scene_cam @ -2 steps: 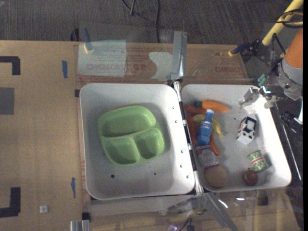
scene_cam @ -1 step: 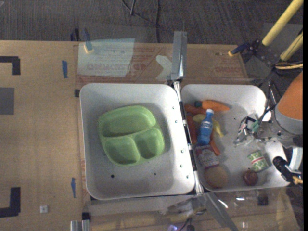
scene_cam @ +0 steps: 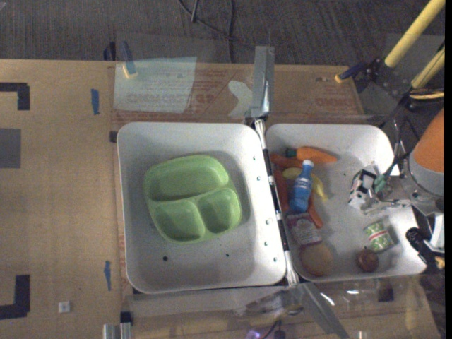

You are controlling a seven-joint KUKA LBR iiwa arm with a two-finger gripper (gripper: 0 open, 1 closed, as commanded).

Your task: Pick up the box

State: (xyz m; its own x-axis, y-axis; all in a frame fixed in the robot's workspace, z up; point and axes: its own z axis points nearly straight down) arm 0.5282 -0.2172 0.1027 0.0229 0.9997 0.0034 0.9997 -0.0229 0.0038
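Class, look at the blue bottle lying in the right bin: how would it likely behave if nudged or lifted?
The blue bottle lies on its side among other items, so its rounded body may roll when nudged. It looks like small plastic, probably light and stiff. Its smooth sides might slip in a pinch.

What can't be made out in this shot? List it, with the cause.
- Gripper, camera view: small and blurred; finger state unclear.
- Arm: cut off by the right edge.
- Small box: label too small to read.
- Items beside the blue bottle: overlapping, hard to separate.
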